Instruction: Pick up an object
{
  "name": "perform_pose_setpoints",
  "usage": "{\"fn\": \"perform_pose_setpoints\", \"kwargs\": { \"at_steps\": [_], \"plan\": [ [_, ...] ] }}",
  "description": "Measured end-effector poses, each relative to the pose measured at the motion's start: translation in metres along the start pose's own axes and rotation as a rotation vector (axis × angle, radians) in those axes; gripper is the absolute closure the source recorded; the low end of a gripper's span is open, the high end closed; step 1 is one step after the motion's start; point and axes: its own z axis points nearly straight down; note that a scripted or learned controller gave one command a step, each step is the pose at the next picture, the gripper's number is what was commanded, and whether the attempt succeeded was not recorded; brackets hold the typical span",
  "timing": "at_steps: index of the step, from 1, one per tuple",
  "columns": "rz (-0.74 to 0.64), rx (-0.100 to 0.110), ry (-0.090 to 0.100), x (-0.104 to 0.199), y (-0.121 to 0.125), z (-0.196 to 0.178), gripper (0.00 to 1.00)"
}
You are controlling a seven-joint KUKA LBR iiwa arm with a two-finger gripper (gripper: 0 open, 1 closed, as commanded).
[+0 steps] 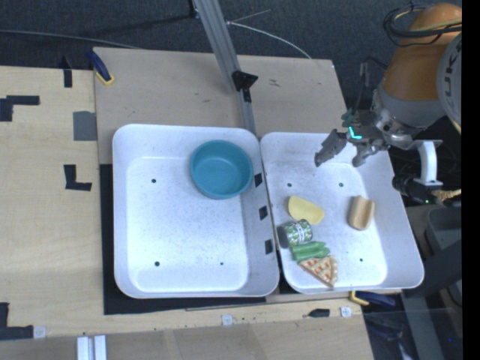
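Tan wooden surface [45, 201], two white bins, blue bowl [220, 169] far in left bin [150, 276], right bin [390, 272] with yellow piece [305, 209], bread roll [361, 213], can [297, 233], pizza slice [318, 269], gripper [346, 156] hovering over its far end, fingers apart, nothing between them

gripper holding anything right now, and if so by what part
Nothing is held. The end effector hangs open over the far end of the right bin, with bare bin floor between its fingers.

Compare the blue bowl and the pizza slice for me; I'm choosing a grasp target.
The blue bowl is round and large, alone in the left bin; the pizza slice is a small flat wedge in the right bin's crowded front, touching a green item. Both lie apart from the gripper.
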Motion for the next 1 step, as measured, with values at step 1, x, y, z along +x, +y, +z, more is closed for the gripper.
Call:
{"fn": "perform_pose_setpoints", "kwargs": {
  "at_steps": [1],
  "plan": [
    [0.000, -0.001, 0.000, 0.0000, 0.0002, -0.0004, 0.00]
  ]
}}
